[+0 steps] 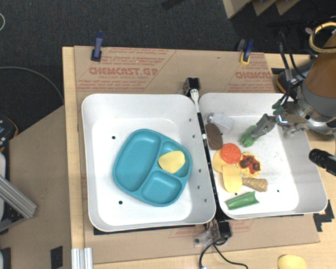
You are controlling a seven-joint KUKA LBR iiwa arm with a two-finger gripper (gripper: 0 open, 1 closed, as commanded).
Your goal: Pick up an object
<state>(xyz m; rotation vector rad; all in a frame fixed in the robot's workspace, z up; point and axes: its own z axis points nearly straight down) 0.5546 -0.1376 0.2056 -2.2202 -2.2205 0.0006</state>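
Right bin (302, 200) holds a heap of toy food along its left side: brown piece (214, 135), red tomato (231, 153), yellow slice (232, 179), small red-and-yellow lump (250, 163), cone (255, 184), green pepper (242, 200). Left bin (95, 150) has a blue divided plate (137, 170) with a yellow piece (171, 161) lying in its right compartment.

Arm (325, 83) reaches in from the right, over the upper right of the right bin. End effector (263, 126) sits low near the bin's upper middle, with a green object (248, 135) at its tip. The fingers look closed around it, but the view is small and slanted, so it could just be touching; whether it is off the bin floor can't be told.

Handling guess: the green thing is likely hollow plastic play food, so light, stiff, smooth and a bit slippery, not fragile. It is long and narrow, so best taken across the narrow width near the middle; a hold at one end would let it swing or slip out. It lies apart from the heap, just right of the brown piece, so there is room around it.
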